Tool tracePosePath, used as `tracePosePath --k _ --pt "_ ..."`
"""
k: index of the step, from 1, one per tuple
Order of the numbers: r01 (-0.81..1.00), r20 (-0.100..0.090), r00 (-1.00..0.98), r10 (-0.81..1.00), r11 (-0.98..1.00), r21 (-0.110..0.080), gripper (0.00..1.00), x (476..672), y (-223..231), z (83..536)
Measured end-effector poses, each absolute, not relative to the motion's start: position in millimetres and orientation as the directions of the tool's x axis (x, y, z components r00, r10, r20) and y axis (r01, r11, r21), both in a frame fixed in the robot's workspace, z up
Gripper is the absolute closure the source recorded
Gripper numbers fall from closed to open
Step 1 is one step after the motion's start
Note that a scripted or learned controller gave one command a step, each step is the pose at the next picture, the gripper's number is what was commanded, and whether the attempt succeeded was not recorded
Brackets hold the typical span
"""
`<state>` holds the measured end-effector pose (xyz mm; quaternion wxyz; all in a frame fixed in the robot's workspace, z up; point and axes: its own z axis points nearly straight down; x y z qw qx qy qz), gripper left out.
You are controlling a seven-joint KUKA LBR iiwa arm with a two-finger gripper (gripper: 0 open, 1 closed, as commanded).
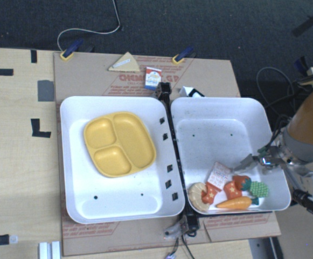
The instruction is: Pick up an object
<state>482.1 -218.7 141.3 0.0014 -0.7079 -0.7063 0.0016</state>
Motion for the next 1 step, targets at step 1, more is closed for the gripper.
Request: tracePosePath --k 1 --pt "1.0 -0.002 0.001 1.0 -0.001 0.005 0.0 485.4 -166.5 88.4"
